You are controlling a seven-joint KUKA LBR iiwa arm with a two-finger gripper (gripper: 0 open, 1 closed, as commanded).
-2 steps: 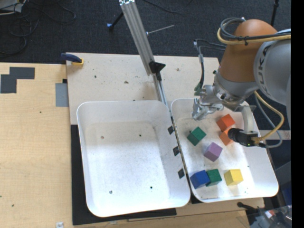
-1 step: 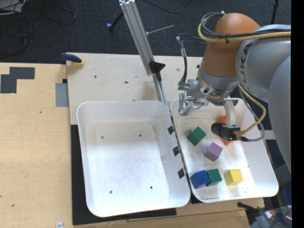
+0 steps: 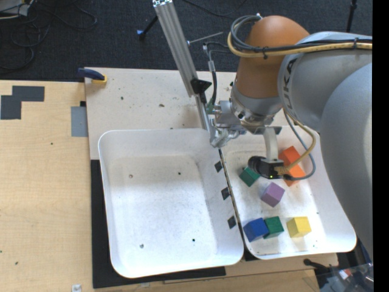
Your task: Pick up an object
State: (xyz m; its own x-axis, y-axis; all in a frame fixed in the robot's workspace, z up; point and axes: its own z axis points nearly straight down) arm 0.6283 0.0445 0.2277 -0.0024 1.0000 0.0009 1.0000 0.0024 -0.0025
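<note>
Reaching in from the right, the arm places its gripper over the far left corner of the right bin, just above the rim that divides it from the left bin. The state of the gripper, apart or together, cannot be determined from this view. All candidate items lie on the floor of the right bin. A dark green block lies nearest to the gripper, to its right and on the near side, clearly apart from it. An orange block sits further right, with a second orange block just on its near side, partly hidden by robot hardware. A purple block lies tilted near the bin centre. Along the near side, a blue block and a green block touch one another, with a yellow block just to their right. Three black clips sit along the dividing rim. An aluminium bar slants down from the far side to the gripper area. A blue and yellow clamp rests at the far left corner of the bench.
</note>
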